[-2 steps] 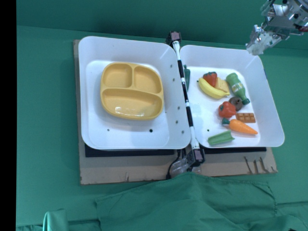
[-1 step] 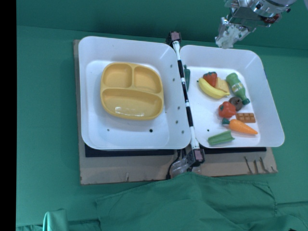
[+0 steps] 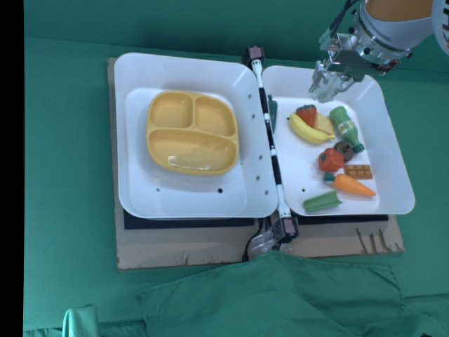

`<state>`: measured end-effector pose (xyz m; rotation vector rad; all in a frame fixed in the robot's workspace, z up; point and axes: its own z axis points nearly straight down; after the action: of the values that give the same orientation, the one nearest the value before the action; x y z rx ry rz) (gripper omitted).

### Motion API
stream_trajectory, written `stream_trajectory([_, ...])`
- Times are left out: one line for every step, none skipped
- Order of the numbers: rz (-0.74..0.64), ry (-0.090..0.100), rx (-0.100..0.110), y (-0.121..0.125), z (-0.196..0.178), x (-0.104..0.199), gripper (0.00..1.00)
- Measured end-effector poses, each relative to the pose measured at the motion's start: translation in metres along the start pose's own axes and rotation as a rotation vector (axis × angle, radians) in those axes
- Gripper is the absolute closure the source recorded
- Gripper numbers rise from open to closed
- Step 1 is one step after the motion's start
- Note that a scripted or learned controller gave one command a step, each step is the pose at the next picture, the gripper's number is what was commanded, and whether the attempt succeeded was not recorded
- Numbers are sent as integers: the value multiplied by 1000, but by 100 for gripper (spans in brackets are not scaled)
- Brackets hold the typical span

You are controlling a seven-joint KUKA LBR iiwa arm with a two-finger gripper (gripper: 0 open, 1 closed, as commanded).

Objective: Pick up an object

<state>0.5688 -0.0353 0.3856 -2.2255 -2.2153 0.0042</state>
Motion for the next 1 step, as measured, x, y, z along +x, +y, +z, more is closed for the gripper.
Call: stream_trajectory([0,0,-2,-15,41,7,100])
